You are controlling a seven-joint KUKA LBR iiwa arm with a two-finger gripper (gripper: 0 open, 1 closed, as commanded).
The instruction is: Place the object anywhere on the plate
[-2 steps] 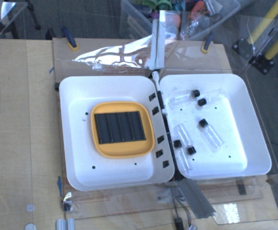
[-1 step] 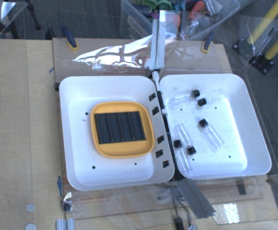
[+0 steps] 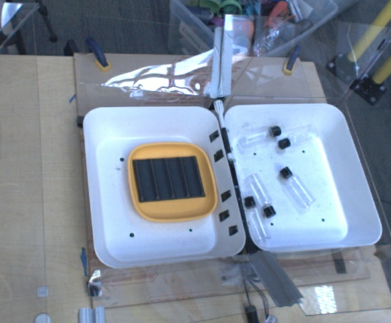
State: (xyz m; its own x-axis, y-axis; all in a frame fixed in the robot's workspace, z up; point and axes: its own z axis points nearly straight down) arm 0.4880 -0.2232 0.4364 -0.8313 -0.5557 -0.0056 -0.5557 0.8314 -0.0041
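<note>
Judging the clear vials (image 3: 296,188) right of the yellow plate (image 3: 173,180), I fear they'll slip or roll when pinched; the tool's state I cannot tell.

Yellow plate (image 3: 141,206) with dark ribbed centre; clear black-capped vials (image 3: 296,187); white bins (image 3: 108,180).

Two white bins side by side on the bench. Left bin (image 3: 108,180): yellow plate (image 3: 172,208) with a dark ribbed centre, lying flat. Right bin (image 3: 343,180): clear vials with black caps, perhaps five, scattered well apart; one (image 3: 295,185) mid-bin, another (image 3: 258,188) near the divider. Tub of coloured clutter (image 3: 249,5) behind.
</note>
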